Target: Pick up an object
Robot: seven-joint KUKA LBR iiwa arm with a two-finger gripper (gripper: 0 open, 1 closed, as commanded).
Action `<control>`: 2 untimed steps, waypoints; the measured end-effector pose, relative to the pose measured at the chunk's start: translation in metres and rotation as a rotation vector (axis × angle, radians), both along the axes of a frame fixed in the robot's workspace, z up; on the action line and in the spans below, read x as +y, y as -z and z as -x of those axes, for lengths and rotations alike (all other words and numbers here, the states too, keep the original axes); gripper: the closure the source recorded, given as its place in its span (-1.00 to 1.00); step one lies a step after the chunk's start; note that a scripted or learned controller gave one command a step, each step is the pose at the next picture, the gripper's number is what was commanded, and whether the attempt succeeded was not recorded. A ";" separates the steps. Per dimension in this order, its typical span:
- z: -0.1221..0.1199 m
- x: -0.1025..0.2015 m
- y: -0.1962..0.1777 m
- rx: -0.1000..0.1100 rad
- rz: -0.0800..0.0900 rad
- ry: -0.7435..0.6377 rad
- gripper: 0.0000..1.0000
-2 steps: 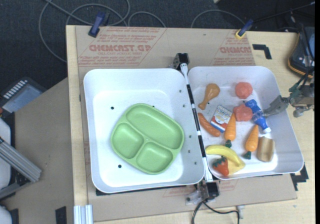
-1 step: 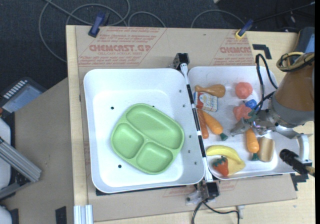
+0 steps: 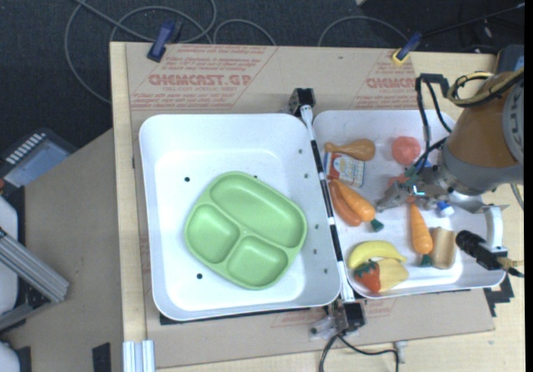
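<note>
My gripper (image 3: 408, 190) hangs low in the right bin (image 3: 466, 279) between two carrots (image 3: 351, 203), near a red ball (image 3: 406, 148); I cannot tell its state. The green plate (image 3: 245, 230) lies in the left bin (image 3: 166, 195).

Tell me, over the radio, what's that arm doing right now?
Two-finger gripper low in right white bin, among toy food. Nothing seen held. Orange plastic carrot nearest. Green divided plate alone in left bin.

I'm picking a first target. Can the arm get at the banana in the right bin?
Probably yes. The banana lies uncovered near the bin's front-left corner; a strawberry touches it, which could crowd the end effector.
</note>
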State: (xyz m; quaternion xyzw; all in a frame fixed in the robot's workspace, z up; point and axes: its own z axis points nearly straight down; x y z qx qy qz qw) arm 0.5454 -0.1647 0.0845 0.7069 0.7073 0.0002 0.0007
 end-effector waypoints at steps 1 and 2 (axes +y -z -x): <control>-0.041 -0.006 0.000 0.002 -0.005 -0.002 -1.00; -0.042 -0.008 -0.012 -0.005 0.001 -0.002 1.00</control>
